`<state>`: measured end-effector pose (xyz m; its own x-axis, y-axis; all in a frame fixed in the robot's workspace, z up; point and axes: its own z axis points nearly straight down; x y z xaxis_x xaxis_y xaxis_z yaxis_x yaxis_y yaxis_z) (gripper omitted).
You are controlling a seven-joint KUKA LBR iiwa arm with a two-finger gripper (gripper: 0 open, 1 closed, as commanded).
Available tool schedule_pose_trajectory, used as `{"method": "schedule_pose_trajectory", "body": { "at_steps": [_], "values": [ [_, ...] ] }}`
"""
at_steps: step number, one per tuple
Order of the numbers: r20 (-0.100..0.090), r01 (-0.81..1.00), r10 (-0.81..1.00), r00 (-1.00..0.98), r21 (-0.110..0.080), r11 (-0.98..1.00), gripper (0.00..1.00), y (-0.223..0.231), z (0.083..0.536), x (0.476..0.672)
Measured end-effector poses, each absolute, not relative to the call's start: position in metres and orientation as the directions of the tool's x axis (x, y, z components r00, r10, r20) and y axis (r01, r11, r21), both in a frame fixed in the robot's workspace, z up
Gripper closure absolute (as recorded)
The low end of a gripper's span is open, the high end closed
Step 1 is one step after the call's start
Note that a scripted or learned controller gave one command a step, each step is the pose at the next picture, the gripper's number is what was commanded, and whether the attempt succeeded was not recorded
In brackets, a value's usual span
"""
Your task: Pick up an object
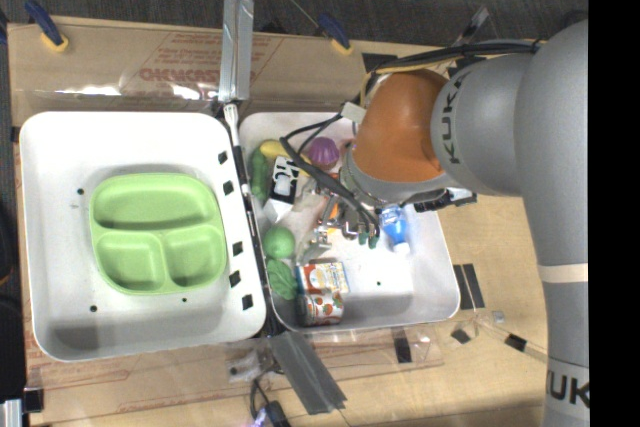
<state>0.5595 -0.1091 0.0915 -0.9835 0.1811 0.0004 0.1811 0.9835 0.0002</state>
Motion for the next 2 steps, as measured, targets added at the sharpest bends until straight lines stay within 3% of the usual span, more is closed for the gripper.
{"method": "schedule_pose_trajectory", "body": {
  "at_steps": [1,2],
  "values": [
    [-0.004,0.174,0.174,-0.985,0.000,0.985,1.00,-0.108,0.103,0.562],
    [-0.015,0.307,0.307,-0.952,0.002,0.952,1.00,-0.081,0.272,0.536]
  ]
}}
